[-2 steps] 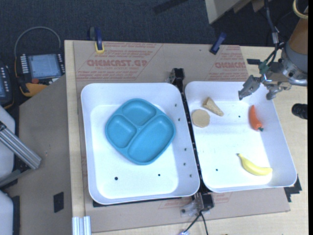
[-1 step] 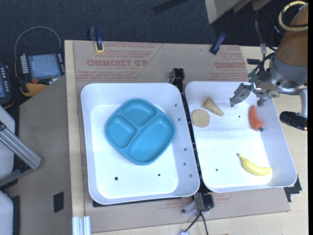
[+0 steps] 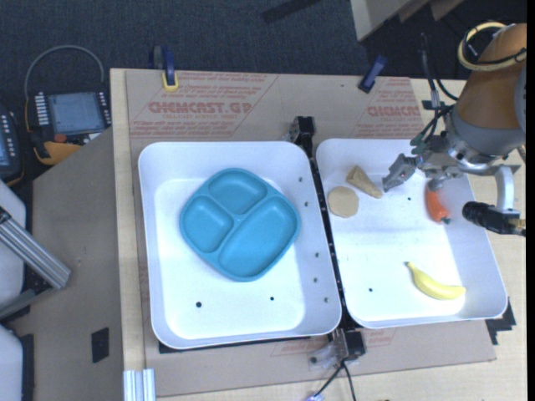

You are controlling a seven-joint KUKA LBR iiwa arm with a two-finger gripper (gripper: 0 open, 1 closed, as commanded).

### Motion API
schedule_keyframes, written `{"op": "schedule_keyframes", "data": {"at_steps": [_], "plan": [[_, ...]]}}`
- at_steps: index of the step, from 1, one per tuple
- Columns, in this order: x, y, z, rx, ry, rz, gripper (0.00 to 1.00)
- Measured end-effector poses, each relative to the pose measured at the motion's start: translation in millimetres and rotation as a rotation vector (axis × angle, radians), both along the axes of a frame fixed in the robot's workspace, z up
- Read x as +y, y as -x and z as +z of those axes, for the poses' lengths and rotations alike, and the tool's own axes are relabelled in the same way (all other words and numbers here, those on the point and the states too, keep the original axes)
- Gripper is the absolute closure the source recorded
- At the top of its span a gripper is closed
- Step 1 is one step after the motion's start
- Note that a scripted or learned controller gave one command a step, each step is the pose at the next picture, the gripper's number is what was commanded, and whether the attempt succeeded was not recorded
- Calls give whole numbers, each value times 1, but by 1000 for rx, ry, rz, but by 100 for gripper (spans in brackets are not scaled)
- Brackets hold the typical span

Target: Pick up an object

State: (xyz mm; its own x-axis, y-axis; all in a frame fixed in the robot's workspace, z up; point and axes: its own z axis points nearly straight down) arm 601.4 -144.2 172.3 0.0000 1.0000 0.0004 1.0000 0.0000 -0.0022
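The right bin (image 3: 476, 303) holds a tan wedge (image 3: 363, 181) and a round tan disc (image 3: 342, 202) near its left wall. An orange carrot-like piece (image 3: 436, 205) lies toward the right, and a yellow banana (image 3: 435, 285) is near the front. My gripper (image 3: 415, 170) hangs over the back of this bin, between the wedge and the orange piece, and I see nothing held in it. The arm's body hides the bin's back right corner.
The left bin (image 3: 167, 307) carries a blue divided plate (image 3: 240, 223) in its middle. A black clamp (image 3: 303, 129) sits at the back between the two bins. Open white floor lies in the middle of the right bin.
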Motion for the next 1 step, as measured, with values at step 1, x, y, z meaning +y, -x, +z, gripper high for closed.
{"op": "schedule_keyframes", "data": {"at_steps": [1], "plan": [[9,-1,-59,5,-2,1,0]]}}
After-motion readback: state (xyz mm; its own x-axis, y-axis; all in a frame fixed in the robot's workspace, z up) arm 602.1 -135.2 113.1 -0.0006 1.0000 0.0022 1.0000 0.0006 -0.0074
